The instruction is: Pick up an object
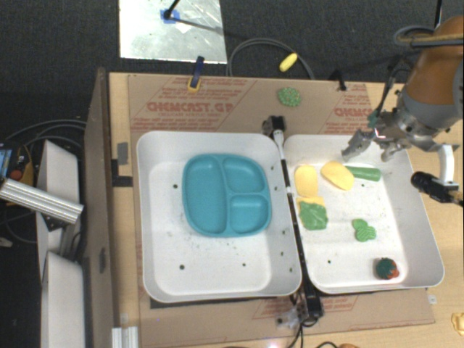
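The right bin (413, 216) holds several small items: a yellow slab (307, 181), a yellow oval piece (337, 175), a green stick-shaped piece (364, 172), a leafy green piece (313, 214), a small green piece (364, 230) and a dark round item (386, 268) near the front right corner. My gripper (374, 148) hangs over the bin's back edge, just above and behind the green stick and the yellow oval. Its two grey fingers (355, 145) stand apart, open, with nothing between them.
The left bin (163, 158) holds a blue divided plate (226, 194). A black clip (275, 127) sits where the two bins meet at the back. On the cardboard behind lie a round green item (289, 96) and a yellow item (288, 62). A black knob (428, 183) juts in over the bin's right rim.
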`<state>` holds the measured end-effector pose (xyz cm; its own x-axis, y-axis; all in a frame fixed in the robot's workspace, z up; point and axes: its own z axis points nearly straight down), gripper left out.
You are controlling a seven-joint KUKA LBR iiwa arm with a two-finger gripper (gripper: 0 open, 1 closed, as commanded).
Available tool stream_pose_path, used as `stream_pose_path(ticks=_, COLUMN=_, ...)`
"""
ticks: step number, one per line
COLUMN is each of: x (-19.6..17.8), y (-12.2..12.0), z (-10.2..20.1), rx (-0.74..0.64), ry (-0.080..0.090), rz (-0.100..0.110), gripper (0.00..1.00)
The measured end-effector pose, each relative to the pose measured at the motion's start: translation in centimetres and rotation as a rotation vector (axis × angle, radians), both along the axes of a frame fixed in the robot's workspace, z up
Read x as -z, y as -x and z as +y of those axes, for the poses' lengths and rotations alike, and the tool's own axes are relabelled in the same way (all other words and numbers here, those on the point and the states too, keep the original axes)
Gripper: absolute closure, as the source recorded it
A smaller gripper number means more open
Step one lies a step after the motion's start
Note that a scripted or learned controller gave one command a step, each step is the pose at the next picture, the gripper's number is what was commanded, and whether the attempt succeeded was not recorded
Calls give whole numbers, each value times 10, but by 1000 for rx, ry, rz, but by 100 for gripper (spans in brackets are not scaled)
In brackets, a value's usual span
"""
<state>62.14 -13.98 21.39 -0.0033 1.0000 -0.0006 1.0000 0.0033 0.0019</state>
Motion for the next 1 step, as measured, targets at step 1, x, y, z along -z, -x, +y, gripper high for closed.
stream_pose_path(ticks=1, x=28, y=97, z=-21, rx=8, ry=-2, rz=9, gripper=0)
